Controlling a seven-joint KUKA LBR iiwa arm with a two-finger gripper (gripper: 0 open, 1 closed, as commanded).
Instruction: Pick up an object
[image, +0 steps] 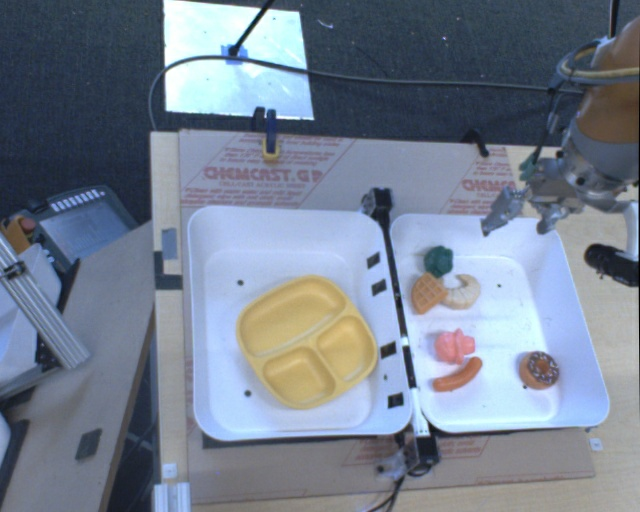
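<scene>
The gripper (521, 213) hangs over the far edge of the right bin (575, 300), its 2 fingers spread apart with nothing between them. All 6 toy foods lie nearer the camera and to its left: the green piece (438, 260) is closest, with the waffle (428, 293) and croissant (463, 291) touching just beyond it. The pink piece (454, 345), sausage (457, 375) and donut (539, 370) sit well apart toward the near wall. The sausage's long axis runs left-right, slightly tilted. The yellow tray (304, 340) sits in the left bin (215, 300). A reach toward the green piece looks the shortest move.
</scene>
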